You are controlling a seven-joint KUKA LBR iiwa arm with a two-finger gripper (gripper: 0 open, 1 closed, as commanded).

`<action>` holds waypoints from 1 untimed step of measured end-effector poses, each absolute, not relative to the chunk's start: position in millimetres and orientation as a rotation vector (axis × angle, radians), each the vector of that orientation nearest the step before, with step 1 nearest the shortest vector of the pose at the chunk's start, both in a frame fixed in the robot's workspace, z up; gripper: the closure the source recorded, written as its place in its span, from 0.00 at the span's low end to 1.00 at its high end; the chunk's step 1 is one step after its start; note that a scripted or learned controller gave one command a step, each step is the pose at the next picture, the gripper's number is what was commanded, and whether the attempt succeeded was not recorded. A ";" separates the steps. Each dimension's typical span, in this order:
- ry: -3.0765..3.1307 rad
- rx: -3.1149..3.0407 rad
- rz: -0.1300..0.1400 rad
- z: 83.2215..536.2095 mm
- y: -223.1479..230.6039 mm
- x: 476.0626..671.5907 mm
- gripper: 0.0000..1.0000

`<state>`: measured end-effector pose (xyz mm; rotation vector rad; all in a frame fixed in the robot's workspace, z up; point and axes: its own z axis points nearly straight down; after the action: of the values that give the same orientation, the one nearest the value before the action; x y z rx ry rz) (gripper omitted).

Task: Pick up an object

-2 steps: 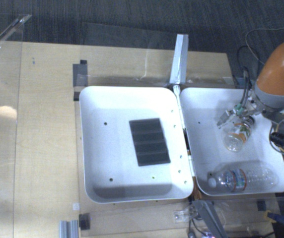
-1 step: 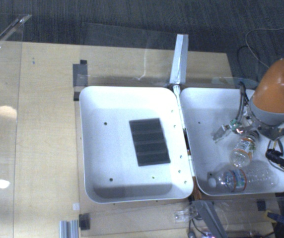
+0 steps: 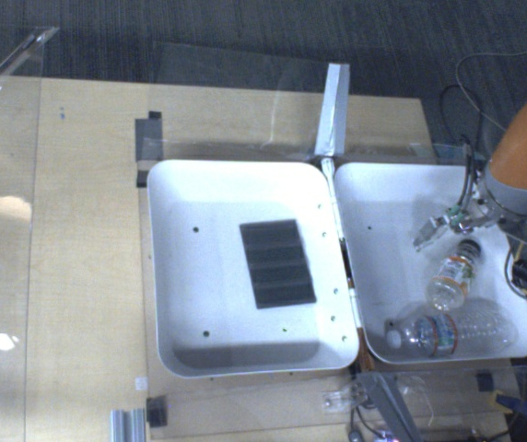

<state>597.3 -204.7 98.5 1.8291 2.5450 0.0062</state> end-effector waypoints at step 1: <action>2.633 1.690 0.010 89.5 -205.1 539.0 0.00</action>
<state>539.0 -205.1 89.5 1.6898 2.6328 0.0097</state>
